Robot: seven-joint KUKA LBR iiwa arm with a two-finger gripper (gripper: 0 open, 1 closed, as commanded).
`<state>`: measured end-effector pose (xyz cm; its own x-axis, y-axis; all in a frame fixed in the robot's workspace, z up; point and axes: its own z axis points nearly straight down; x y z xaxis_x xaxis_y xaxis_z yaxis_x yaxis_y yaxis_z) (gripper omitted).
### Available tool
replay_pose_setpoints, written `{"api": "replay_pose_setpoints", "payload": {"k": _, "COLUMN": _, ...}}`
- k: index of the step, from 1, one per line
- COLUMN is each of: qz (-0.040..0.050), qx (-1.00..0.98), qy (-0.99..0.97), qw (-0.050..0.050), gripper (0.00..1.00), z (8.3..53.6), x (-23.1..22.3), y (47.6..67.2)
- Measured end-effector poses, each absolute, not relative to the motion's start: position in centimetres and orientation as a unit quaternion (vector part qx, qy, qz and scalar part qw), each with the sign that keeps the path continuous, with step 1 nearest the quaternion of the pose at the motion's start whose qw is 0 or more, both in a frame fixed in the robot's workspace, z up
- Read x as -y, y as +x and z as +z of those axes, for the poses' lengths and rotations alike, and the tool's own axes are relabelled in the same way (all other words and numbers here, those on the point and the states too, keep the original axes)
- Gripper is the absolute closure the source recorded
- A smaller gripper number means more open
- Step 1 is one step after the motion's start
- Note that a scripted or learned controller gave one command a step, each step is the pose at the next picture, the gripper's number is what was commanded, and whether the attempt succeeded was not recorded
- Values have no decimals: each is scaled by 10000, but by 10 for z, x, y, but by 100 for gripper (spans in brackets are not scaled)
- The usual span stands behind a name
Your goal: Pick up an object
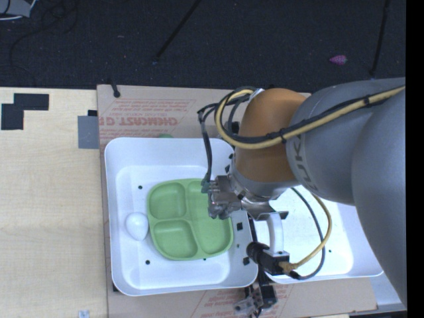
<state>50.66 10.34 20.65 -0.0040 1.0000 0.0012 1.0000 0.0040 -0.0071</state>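
Note:
A light green divided plate point(177, 220) lies in the left white bin point(126, 171). A small white egg-shaped object point(137, 226) rests just left of the plate. My gripper point(218, 204) hangs over the plate's right edge, near the wall between the two bins. The wrist and its cables hide the fingertips. Nothing shows held in it.
The grey arm with its orange band point(268, 138) covers most of the right bin point(338, 257). A cardboard sheet point(152, 111) lies under both bins. Black and yellow cables point(311, 250) loop over the right bin.

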Motion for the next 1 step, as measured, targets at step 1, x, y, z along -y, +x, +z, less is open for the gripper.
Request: {"api": "replay_pose_setpoints", "payload": {"k": 1, "qz": 20, "qx": 7074, "qy": -7068, "qw": 19, "gripper": 0, "z": 207, "x": -102, "y": 507}}
